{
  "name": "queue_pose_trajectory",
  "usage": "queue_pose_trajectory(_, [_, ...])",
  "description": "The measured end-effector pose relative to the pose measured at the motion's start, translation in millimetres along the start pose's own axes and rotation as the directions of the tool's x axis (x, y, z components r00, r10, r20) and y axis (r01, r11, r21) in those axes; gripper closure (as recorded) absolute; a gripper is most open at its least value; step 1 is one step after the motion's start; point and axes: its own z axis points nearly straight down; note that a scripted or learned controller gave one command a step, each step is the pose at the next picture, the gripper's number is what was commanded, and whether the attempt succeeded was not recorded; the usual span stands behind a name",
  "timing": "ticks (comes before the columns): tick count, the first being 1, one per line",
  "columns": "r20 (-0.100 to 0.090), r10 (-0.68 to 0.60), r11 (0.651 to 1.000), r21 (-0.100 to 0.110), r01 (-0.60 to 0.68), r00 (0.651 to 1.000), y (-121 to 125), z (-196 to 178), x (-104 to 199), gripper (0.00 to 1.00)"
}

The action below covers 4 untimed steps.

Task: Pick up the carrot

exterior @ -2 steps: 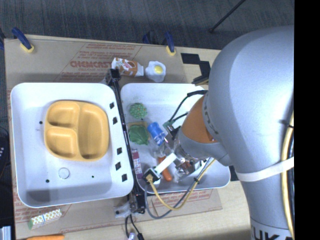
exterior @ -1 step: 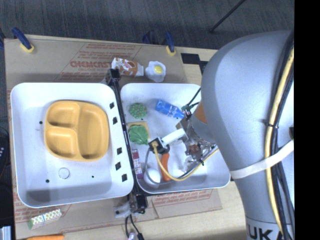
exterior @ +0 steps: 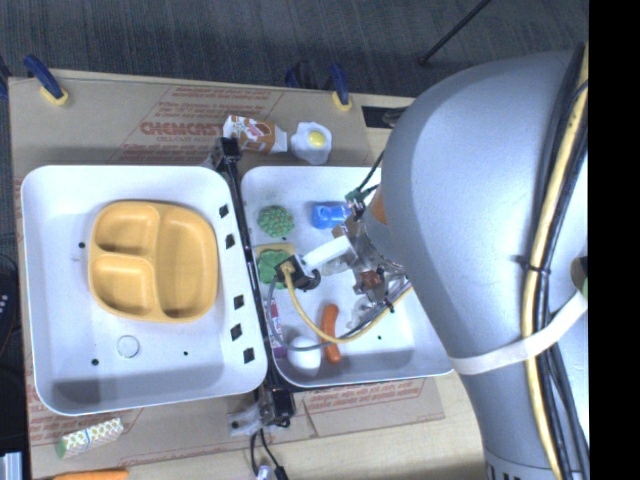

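The carrot is a short orange piece lying near the front of the right bin, beside a white egg-shaped item. My gripper hangs over the middle of the right bin, just above and to the right of the carrot, with yellow cable looped around it. The big grey arm covers the right side of this bin. I see nothing held in the gripper, and the carrot rests on the bin floor.
The right bin also holds a round green item, a green leafy piece and a blue item. A yellow divided plate sits in the left bin. A small carton and a yellow-white toy lie behind the bins.
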Motion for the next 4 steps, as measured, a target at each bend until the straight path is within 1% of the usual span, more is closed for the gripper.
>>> queue_pose_trajectory(1, [0.000, 0.000, 1.000, -0.001, 0.000, 1.000, -70.4, -68.9, 20.7, 0.00])
queue_pose_trajectory(2, [0.003, -0.073, 0.997, -0.001, 0.073, 0.997, -105.7, -67.9, -32.9, 0.00])
queue_pose_trajectory(3, [0.001, -0.054, 0.999, -0.002, 0.054, 0.999, -42.7, -69.0, 68.7, 0.00])
queue_pose_trajectory(4, [0.004, -0.017, 1.000, -0.001, 0.017, 1.000, -78.1, -68.4, 68.1, 0.00])
